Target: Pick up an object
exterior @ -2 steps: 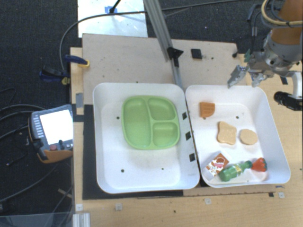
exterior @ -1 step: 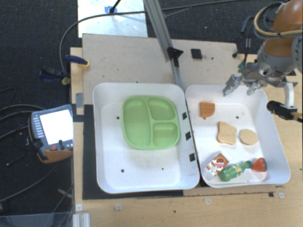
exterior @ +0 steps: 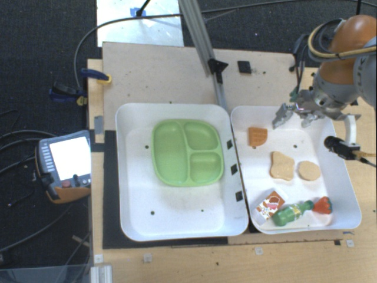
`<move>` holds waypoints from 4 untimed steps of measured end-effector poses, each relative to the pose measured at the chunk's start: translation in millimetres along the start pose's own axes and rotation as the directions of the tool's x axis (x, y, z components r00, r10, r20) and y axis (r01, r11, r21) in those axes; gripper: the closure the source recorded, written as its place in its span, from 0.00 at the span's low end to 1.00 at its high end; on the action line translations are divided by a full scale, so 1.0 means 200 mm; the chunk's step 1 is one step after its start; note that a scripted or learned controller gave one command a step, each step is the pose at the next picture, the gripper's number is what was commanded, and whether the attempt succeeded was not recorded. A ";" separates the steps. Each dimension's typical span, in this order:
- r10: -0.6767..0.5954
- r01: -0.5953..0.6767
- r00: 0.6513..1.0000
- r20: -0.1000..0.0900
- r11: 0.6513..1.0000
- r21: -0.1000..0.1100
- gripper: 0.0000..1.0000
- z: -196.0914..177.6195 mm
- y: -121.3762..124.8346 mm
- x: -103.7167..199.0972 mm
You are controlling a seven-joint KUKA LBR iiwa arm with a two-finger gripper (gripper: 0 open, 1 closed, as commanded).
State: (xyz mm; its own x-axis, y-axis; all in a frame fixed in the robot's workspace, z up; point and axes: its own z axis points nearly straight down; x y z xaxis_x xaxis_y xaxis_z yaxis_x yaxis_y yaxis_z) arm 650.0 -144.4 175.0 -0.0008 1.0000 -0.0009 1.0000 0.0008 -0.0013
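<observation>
Though above the bin (exterior: 353, 175), gripper (exterior: 294, 115) (nothing held)

You're looking down on a pale wooden bench (exterior: 177, 69) set on dark carpet (exterior: 41, 34). At 12 o'clock a bright sheet (exterior: 138, 22) lies on the floor, with a grey pole (exterior: 197, 31) slanting across it onto the bench. At 9 o'clock a handheld screen unit (exterior: 66, 164) with an orange base sits on the carpet, black cables (exterior: 17, 140) looping round it. Clamps (exterior: 88, 78) grip the bench edge at 10 o'clock. A black mat (exterior: 112, 217) shows along the bench at 7 o'clock. Light is even and flat.
</observation>
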 end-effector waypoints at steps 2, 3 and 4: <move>-0.003 0.003 1.000 0.002 1.000 -0.008 1.00 0.15 0.04 -0.01; -0.004 0.004 1.000 0.000 1.000 -0.009 1.00 -0.08 0.06 0.01; -0.005 0.005 1.000 0.001 1.000 -0.011 1.00 -0.40 0.05 0.03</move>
State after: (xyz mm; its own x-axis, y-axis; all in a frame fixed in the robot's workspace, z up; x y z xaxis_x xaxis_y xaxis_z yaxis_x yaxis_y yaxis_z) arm 660.4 -137.9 255.7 -0.0063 1.0000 -0.0016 0.9999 0.0063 0.0099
